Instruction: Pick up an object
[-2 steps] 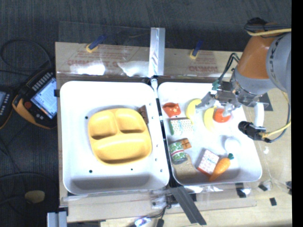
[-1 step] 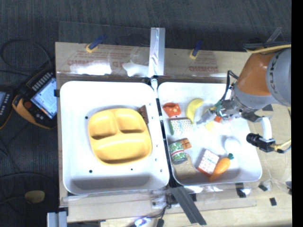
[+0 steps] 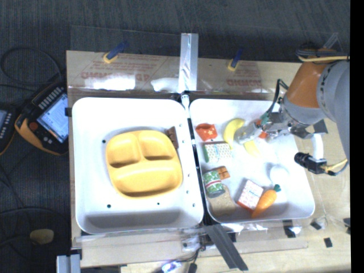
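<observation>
The hand (image 3: 250, 133) sat low in the right bin (image 3: 296, 206), at the yellow lemon-like piece (image 3: 234, 130); its spread could not be told. Step judged: approach. Next move calls for closing squarely, then lifting.

Bench (image 3: 85, 67): carrying two white bins, sitting side by side.
Left bin (image 3: 85, 152): lying on the bench's left half.
Right bin (image 3: 296, 201): lying just beside it.
</observation>
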You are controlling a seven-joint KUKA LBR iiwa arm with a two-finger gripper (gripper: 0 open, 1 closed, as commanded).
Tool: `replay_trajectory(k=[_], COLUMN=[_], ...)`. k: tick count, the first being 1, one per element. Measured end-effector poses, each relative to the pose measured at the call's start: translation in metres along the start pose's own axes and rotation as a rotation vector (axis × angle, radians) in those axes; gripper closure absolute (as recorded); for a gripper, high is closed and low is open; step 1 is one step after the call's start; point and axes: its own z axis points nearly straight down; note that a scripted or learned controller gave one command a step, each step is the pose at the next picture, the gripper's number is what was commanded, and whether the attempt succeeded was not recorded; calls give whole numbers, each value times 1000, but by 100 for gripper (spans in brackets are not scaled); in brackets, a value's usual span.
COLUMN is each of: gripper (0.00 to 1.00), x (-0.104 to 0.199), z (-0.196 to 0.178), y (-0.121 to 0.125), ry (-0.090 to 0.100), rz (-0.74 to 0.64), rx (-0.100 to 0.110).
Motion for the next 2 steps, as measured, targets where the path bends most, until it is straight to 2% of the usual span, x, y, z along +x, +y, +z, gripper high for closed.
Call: replay_trajectory(k=[1, 2], gripper=[0, 0], x=[40, 24], z=[-15, 3], y=[-30, 12], ry=[-7, -14], rz=[218, 105], rx=[10, 3])
